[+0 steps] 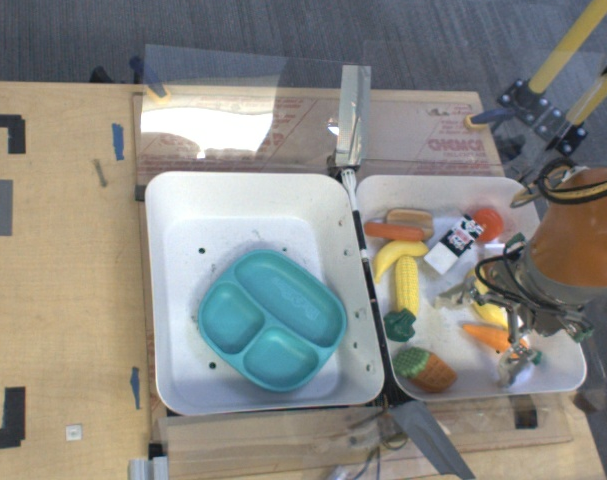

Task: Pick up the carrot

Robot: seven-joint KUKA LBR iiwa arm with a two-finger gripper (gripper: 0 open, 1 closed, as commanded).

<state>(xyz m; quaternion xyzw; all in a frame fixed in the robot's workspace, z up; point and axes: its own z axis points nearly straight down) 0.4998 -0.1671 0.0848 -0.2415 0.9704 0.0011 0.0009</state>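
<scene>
Down at the near edge of the right bin (573, 373) the gripper (515, 360) hangs low by the near right corner, and whether its fingers are spread or pinched I cannot tell. Just beside it lies the carrot (486, 335), orange, pointing toward the bin's middle, touching or nearly touching the gripper. Near the front left corner sits a strawberry-like piece (426, 368), a broccoli floret (399, 322) just behind it. Further back, a corn cob (407, 283) beside a banana (391, 258). Toward the far edge, a hot dog (401, 224). Over in the left bin (173, 268), a teal divided plate (271, 318) rests near its front edge.
</scene>
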